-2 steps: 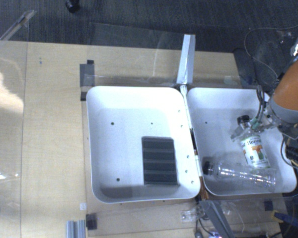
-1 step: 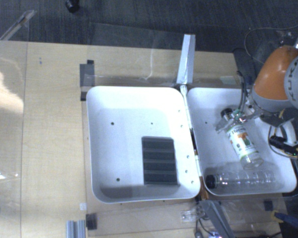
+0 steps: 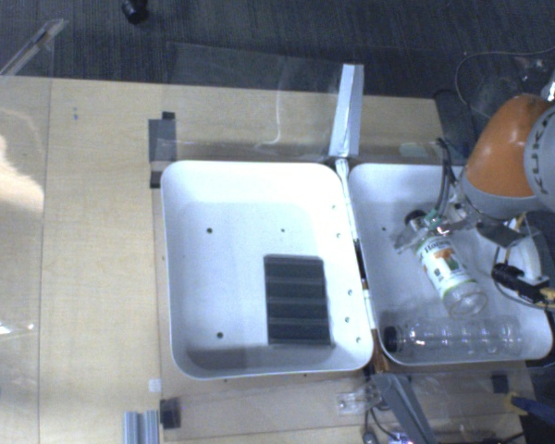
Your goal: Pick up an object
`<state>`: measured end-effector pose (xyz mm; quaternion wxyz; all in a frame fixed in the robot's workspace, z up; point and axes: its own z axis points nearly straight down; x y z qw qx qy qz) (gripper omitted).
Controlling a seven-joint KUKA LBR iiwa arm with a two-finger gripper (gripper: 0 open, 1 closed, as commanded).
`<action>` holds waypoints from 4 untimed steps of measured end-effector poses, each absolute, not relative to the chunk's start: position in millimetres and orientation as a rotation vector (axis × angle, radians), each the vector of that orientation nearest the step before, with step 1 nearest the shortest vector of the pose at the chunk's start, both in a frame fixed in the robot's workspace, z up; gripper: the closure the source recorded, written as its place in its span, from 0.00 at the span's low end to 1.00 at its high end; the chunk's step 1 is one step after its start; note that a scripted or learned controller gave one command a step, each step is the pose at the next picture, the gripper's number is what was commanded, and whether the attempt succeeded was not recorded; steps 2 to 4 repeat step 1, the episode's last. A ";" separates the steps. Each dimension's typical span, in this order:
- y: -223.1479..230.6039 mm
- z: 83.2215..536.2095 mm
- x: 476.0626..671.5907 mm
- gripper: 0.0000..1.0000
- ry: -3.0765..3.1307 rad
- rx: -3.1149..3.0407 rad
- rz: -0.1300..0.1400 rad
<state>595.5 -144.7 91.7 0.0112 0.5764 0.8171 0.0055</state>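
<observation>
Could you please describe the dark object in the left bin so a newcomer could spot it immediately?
Start at the left shallow white bin. Towards its near right corner lies a flat black ribbed rectangular block, the bin's one dark item, unlike the clear plastic bottles in the right bin.

Clear glossy plastic bottles [image 3: 458, 338], matt ribbed black pad [image 3: 296, 300], smooth white plastic bins [image 3: 250, 197], pale wood bench [image 3: 83, 276].

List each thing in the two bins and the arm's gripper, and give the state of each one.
Dark ribbed rectangular block: lying flat in the left white bin.
Small clear bottle with a white and green label: lying on its side in the right white bin, below the gripper.
Large clear plastic bottle: lying on its side along the right bin's near edge.
Gripper: low over the right bin, at the small bottle's upper end.
</observation>
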 end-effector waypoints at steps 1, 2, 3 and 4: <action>-144.9 91.6 595.4 0.00 2.548 1.799 0.017; -144.9 91.6 595.4 0.00 2.548 1.799 0.017; -144.9 91.6 595.4 0.00 2.548 1.799 0.017; -144.9 91.6 595.4 0.00 2.548 1.799 0.017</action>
